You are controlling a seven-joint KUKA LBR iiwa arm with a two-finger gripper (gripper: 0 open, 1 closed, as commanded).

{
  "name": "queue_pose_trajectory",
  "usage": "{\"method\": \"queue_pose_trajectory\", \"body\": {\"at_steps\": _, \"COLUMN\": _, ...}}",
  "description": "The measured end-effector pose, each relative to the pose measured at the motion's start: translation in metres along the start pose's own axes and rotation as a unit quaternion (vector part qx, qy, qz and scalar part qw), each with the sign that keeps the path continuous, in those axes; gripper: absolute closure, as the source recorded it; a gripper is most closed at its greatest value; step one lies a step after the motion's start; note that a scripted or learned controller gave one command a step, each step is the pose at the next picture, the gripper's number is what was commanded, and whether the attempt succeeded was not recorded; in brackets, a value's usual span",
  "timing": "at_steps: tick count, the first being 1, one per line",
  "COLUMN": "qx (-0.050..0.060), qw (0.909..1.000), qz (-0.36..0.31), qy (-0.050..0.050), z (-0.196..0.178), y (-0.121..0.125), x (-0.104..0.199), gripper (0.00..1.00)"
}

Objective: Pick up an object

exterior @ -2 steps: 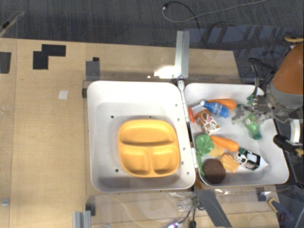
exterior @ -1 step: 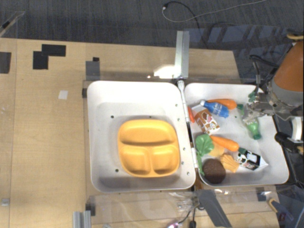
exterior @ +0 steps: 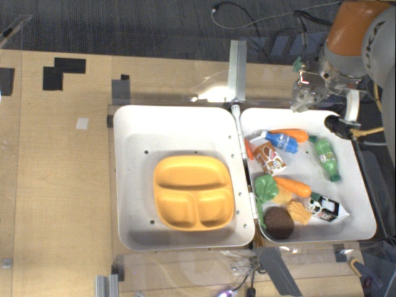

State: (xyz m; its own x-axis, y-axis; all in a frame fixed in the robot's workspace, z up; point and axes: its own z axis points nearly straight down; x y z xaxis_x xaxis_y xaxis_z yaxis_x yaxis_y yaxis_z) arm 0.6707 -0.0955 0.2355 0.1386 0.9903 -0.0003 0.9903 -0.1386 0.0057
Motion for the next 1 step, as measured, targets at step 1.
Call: {"method": "queue_pose_trajectory", "body": {"at_steps": 1, "qx": 0.001, "qw": 1.0, "qz": 0.0, "qy": 0.0, "z": 0.0003, "y": -0.0002, "x": -0.0003, "gripper": 0.0}}
